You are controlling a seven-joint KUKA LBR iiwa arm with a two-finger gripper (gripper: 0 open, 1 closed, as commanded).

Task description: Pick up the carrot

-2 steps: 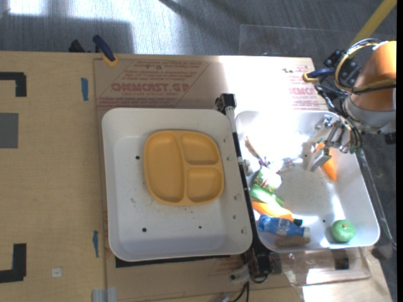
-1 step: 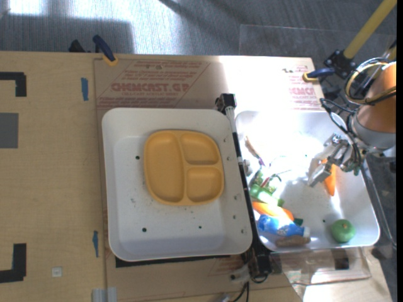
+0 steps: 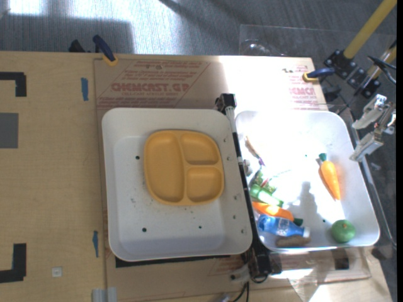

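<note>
Camera view: carrot [image 3: 330,177] in right bin [image 3: 362,168], green ball [image 3: 343,231] near, apart.

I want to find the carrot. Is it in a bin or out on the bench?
In a bin. The carrot lies flat inside the right bin, near its right wall, leafy end pointing up the view.

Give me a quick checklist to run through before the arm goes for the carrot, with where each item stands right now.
1. Carrot located: ok, it lies in the right bin near the right wall, green top pointing away from the camera.
2. Carrot free of neighbours: ok, bare bin floor surrounds it; the green apple sits apart, nearer the camera.
3. Gripper position: not ok, it is at the right bin's edge, not yet over the carrot.
4. Finger state: cannot tell.
5. Clutter by the divider, including a blue bottle: ok, well left of the carrot.
6. Yellow divided plate: ok, in the left bin.
</note>
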